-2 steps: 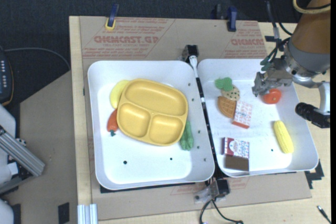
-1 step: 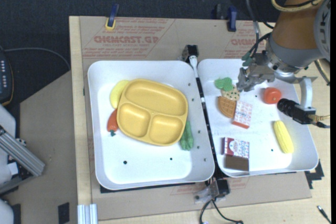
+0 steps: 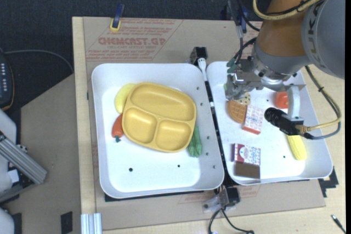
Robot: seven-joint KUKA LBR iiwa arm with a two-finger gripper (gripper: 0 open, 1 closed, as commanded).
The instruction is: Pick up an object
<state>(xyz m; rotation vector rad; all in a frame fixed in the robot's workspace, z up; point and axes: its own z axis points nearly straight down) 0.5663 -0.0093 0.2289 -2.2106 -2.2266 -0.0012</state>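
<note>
Left bin [image 3: 104,134]: yellow divided tray [image 3: 159,117] over toy vegetables
Right bin [image 3: 318,164]: waffle piece [image 3: 237,110], directly below the gripper [image 3: 237,86], near or touching it
Gripper: over right bin's far left; grip state cannot be determined
Nearby: red-white box [image 3: 254,119], just right of waffle piece

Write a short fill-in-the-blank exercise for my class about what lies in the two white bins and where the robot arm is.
1. The yellow tray with three compartments lies in the ____ bin as the camera sees it.
2. The gripper hangs above the ____ bin.
3. The small box near the front of the right bin is mostly ____ in colour.
4. A green vegetable pokes out at the tray's ____ edge.

Missing words: left; right; red; right
</note>
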